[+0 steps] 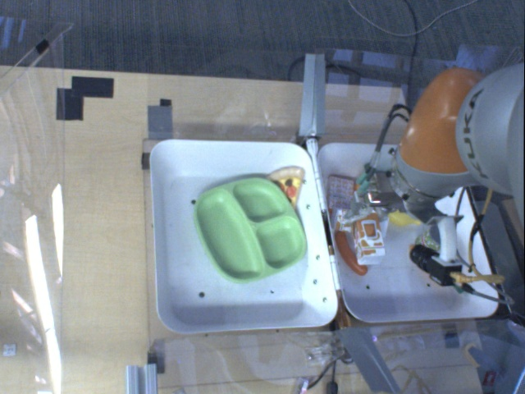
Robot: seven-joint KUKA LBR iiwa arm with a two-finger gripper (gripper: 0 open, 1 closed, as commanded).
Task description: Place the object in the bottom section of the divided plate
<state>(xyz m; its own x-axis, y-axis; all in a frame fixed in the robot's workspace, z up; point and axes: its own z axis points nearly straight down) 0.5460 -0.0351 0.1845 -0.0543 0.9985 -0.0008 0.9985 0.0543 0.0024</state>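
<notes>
We could not tell the hand's (pixel 371 189) state above the right bin (pixel 410 302); we judged it should grip one item (pixel 369 238) squarely before crossing to the green divided plate (pixel 248 229)

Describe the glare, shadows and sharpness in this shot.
Camera view: bright streaks of glare run down the clear panel at left; the left bin is evenly lit, with only a soft shadow around the green divided plate; the arm at right looms large and slightly soft.
</notes>
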